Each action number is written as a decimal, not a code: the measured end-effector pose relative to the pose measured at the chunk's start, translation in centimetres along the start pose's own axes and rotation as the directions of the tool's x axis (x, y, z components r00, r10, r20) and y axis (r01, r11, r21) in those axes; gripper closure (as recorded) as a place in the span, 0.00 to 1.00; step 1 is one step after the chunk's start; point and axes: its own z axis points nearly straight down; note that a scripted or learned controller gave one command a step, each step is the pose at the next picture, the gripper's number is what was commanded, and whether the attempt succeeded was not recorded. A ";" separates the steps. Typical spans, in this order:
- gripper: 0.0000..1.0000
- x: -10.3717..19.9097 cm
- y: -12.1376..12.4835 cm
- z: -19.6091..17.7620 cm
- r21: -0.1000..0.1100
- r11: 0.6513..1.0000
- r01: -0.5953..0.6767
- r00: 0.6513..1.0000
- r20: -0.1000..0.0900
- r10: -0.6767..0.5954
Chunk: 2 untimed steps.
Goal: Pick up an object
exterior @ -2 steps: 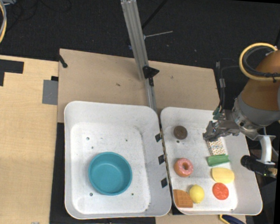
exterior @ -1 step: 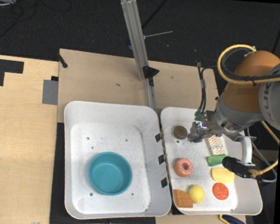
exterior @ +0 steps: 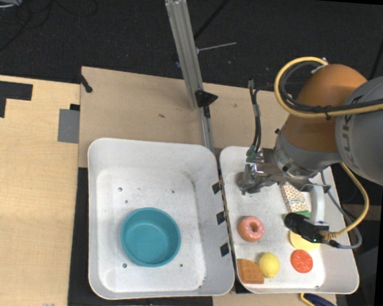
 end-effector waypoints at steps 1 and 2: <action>1.00 5.8 -0.1 0.8 0.001 1.000 0.001 1.000 0.000 -0.001; 1.00 10.1 -0.1 1.0 0.001 1.000 0.000 1.000 0.000 0.000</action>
